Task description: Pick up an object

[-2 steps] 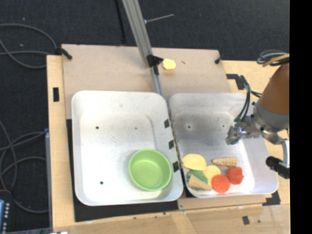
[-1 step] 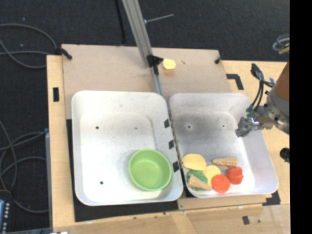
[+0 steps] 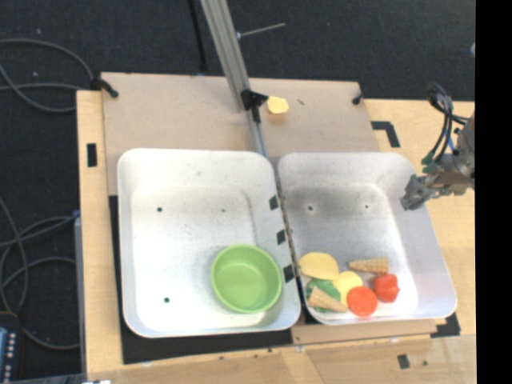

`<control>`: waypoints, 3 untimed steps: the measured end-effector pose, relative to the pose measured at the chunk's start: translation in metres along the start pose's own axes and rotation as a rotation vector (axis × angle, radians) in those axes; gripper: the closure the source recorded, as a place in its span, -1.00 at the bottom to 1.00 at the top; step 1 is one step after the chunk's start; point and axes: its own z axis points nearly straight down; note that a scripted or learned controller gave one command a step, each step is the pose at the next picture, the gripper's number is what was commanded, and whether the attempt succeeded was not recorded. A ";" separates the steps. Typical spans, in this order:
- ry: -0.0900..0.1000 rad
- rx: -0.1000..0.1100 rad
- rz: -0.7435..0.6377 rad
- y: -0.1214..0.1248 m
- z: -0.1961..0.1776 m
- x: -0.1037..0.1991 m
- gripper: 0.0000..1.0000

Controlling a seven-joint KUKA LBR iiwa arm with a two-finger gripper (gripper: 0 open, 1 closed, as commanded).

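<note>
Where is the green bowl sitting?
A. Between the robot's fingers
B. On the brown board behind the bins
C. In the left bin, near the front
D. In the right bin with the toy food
C. The green bowl rests on the floor of the left bin, near its front edge, while the toy food pile lies in the right bin.

right bin (image 3: 416,238) upper half bare, toys (image 3: 352,285) crowd front

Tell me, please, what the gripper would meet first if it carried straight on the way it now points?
The gripper points left and down over the right bin; it would probably meet that bin's bare floor first, short of the toy food pile. Depth is unclear.
</note>
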 end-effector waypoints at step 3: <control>0.003 0.007 -0.003 0.015 0.006 0.138 1.00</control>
